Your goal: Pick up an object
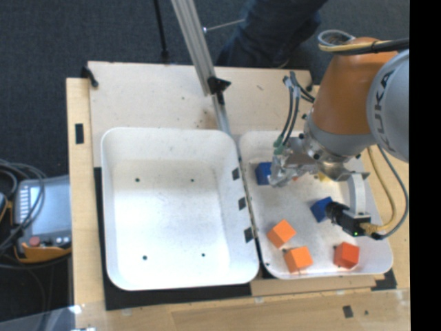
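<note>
A pale wooden bench [148,92] on dark carpet bears two shallow white bins side by side. The left bin [172,205] lies under a slanted aluminium rail [196,36]. The right bin [375,257] holds five blocks: a blue block [262,173] near its upper left wall, an orange block [281,232] below it, a second orange block [298,258] just beside that, a second blue block [320,208] farther right, and a red-orange block [346,255] near the lower right corner. The gripper [281,174] hangs just beside the first blue block, apparently touching it; its state cannot be determined. The grey arm with its orange band [351,92] enters from the right.
</note>
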Controlling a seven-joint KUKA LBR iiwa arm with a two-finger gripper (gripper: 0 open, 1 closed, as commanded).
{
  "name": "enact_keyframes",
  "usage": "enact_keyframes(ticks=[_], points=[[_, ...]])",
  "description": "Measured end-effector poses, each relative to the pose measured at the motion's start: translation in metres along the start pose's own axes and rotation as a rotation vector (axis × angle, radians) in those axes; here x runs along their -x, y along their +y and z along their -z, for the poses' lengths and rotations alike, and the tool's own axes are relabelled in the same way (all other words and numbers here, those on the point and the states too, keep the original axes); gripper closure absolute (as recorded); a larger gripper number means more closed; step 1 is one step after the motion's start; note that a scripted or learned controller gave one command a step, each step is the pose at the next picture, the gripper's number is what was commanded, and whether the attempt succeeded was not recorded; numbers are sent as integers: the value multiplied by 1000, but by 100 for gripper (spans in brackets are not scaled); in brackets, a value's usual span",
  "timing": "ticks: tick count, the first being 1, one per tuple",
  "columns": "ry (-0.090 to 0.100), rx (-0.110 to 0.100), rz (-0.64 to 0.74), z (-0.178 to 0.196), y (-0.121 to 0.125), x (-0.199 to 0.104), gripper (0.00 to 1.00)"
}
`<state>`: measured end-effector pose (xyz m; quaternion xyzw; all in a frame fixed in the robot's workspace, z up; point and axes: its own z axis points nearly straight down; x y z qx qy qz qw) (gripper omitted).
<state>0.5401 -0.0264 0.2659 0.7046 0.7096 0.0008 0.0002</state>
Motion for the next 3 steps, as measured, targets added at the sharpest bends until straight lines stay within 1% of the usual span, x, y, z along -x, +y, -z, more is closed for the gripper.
enact_keyframes(ticks=[1, 2, 3], points=[[0, 0, 0, 0, 13, -46, 100], [-2, 0, -2, -10, 27, -84, 100], [-3, -1, -4, -10, 27, -81, 0]])
